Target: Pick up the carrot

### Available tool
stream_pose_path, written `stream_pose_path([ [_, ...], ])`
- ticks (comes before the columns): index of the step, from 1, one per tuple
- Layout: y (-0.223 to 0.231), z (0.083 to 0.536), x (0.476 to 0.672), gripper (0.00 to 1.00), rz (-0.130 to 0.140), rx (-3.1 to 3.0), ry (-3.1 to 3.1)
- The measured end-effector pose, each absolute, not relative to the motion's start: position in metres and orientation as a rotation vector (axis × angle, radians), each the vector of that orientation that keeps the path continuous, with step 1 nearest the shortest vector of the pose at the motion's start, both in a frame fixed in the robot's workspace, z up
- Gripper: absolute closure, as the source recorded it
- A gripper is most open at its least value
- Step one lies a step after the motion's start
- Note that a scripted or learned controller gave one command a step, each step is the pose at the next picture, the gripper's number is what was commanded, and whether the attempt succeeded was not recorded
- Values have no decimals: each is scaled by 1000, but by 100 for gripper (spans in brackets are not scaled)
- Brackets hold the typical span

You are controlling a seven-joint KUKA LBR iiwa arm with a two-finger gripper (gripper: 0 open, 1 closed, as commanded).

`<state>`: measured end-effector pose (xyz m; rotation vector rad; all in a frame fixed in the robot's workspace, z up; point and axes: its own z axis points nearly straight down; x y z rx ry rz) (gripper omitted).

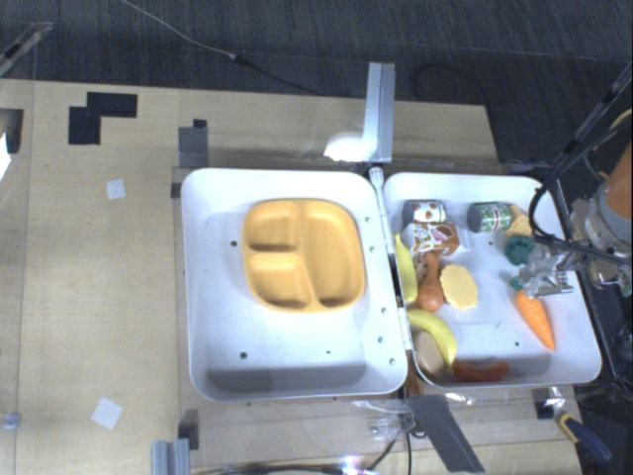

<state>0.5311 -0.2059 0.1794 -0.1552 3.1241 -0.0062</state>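
The orange carrot (535, 320) lies in the right bin (584, 364), near its right wall, with its green top pointing up-left and its tip down-right. My gripper (544, 275) hangs just above the carrot's leafy end, close to it or touching it. The arm comes in from the right edge. The carrot rests on the bin floor.
In the right bin are also a green can (490, 216), a small jar (426, 213), a drumstick (431, 277), a round yellow slice (458, 287), two bananas (436, 331), a sausage (480, 369) and a green item (519, 249). The left bin (208, 265) holds a yellow divided plate (300, 253).
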Motion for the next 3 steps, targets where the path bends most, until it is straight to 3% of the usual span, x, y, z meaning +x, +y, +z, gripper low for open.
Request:
stream_pose_path([
  [1, -206, 91, 532, 100, -10, -300, 3110],
  [2, -206, 91, 520, 100, -15, -766, 3027],
  [3, -205, 167, 503, 100, -9, -562, 3077],
])
